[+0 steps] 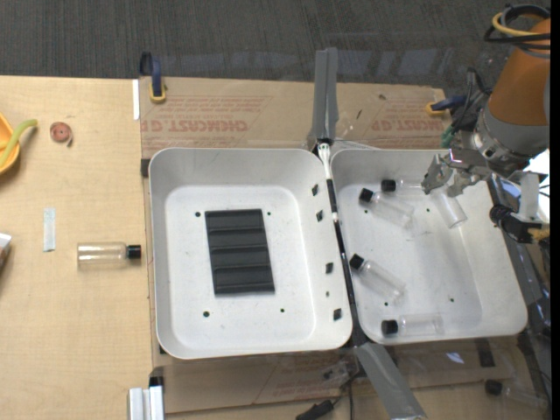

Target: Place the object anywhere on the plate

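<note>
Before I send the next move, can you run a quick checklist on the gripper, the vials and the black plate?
1. Gripper over the right bin: ok, near its upper right corner.
2. Vial held between the fingers: cannot tell; a clear vial lies just under them.
3. Other vials in the right bin: ok, several lie loose.
4. Black plate in the left bin: ok.
5. Object on plate: not ok.

Arm [518, 103]: grey wrist housing, broad orange band above, yellow and black cables looped at top.
</note>
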{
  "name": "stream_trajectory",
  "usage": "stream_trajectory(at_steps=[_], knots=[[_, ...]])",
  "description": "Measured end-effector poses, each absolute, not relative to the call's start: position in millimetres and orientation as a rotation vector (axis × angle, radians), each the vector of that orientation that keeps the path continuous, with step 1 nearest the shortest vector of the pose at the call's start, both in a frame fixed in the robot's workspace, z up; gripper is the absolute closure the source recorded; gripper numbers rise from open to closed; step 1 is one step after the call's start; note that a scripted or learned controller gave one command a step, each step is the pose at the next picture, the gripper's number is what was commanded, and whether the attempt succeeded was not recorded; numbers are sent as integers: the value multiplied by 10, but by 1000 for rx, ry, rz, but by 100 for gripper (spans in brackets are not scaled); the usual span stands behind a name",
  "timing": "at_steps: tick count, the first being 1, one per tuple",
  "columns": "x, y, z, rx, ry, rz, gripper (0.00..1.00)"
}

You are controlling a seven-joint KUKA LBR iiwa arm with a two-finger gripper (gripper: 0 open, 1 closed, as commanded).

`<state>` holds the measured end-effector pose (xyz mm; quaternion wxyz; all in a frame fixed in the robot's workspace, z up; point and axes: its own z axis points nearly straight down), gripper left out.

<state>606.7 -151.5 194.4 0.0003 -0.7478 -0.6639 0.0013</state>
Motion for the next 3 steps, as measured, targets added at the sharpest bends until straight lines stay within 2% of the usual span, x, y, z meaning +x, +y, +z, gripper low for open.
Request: stream_trajectory(at_steps=[1,2,3], knots=[[6589,-532,2497,-2332,-2105,3,100],[5756,37,1895,-2302,-2134,8,100],[5106,631,1906,-2212,-2228,6,100]])
